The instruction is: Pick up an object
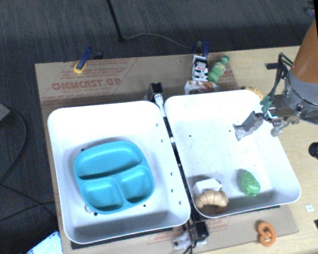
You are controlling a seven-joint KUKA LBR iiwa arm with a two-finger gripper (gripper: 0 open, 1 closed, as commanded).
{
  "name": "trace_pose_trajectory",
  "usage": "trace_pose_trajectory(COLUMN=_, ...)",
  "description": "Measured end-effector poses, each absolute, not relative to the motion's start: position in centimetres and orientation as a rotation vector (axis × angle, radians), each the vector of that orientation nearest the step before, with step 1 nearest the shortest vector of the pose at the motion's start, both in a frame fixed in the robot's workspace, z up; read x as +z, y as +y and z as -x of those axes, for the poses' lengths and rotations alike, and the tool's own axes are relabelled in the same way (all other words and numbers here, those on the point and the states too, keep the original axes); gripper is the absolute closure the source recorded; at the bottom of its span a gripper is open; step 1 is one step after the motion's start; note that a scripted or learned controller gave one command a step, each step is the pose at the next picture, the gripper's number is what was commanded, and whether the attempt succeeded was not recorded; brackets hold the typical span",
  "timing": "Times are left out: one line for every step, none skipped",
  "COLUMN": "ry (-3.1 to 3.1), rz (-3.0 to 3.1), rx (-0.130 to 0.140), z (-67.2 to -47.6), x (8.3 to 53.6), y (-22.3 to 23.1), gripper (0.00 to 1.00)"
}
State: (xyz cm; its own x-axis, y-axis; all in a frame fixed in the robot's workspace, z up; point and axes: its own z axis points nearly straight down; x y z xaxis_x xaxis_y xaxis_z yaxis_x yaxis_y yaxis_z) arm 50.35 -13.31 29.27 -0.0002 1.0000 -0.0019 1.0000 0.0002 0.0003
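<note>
White right bin [204, 118] holds a green object [248, 182], a tan croissant-like item [211, 200] just left of it and a small white piece [208, 183] above that. The claw [259, 125] hovers apart above the green object, spread open, gripping nothing. A blue tray [114, 176] fills the left bin [63, 141]. Tan tabletop [308, 214], dark carpet [21, 31] beyond.

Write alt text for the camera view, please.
The gripper hangs over the right bin, holding nothing; a green toy and croissant lie near its front edge. The left bin holds a blue tray.
</note>
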Motion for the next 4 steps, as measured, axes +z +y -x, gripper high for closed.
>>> trace_pose_trajectory(ry=2.221, rz=-2.224, rx=-0.004, z=-48.3, x=17.4, y=-19.5, gripper=0.00)
trace_pose_trajectory(ry=2.222, rz=-2.218, rx=0.005, z=-48.9, x=8.7, y=-10.0, gripper=0.00)
trace_pose_trajectory(ry=2.211, rz=-2.218, rx=0.003, z=-48.9, x=9.8, y=-10.3, gripper=1.00)
trace_pose_trajectory(ry=2.219, rz=-2.221, rx=-0.003, z=-53.3, x=12.2, y=-22.5, gripper=1.00)
